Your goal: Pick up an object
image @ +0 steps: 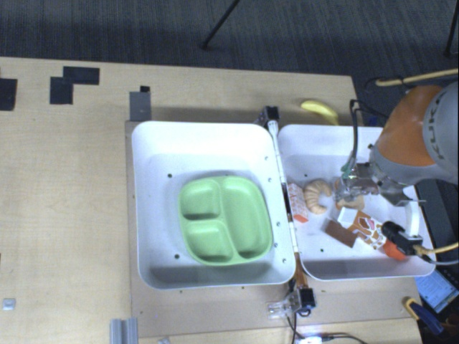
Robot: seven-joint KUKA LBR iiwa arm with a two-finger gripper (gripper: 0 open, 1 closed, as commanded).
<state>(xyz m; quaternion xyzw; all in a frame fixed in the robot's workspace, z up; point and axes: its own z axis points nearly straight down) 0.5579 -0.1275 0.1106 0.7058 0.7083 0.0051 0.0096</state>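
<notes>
Right bin [315, 145], lower right of frame: brown patterned packet [362, 229] and dark flat piece [340, 233] nearest, tan croissant-like object [316, 195] above them; green divided tray [224, 219] fills the left bin. Pincer [350, 185] hovers just right of the croissant; opening cannot be told, nothing visibly held. Suggest centring over the croissant before descending, clear of the bin wall

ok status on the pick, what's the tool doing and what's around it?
Tool low over right bin, nothing seen held. Tan croissant-like item just to its left in view. Brown patterned items below it. Green divided tray alone in left bin.
</notes>
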